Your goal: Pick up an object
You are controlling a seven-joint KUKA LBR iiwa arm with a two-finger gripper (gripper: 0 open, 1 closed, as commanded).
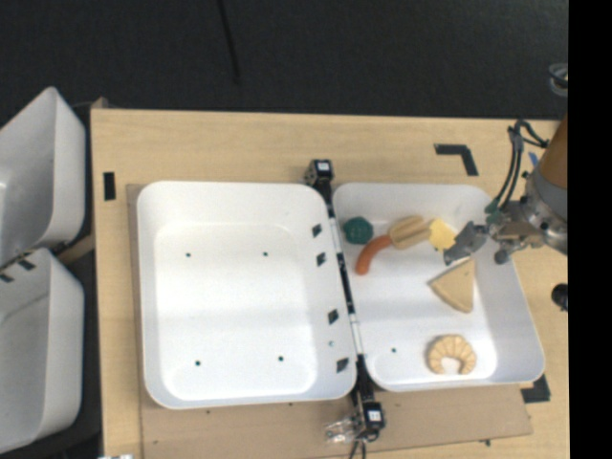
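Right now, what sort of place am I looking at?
Probably a robotics lab's grasping test bench: two shallow white plastic bins, small toy foods like a tan croissant, and a grey arm's gripper reaching in.

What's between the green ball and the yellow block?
In the camera view, a tan bread piece lies between the green ball and the yellow block, with an orange sausage curving just below it.
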